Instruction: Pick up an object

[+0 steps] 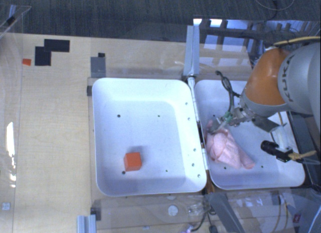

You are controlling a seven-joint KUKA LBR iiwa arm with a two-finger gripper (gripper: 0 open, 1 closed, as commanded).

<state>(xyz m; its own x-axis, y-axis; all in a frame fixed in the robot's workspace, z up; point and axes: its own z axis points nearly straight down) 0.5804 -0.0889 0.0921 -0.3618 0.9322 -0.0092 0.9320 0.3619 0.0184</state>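
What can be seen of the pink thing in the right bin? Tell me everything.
The pink thing looks like soft, crumpled cloth or plush, pale pink with folds. It lies slumped on the floor of the right bin, near the wall next to the left bin. The tool is at its upper end; whether they touch cannot be told.

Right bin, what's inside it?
The right bin holds a crumpled pink cloth, with the end effector at its upper edge. Whatever lies beneath the cloth or arm is covered.

Orange block [133, 161] left bin; pink cloth [228, 149] right.
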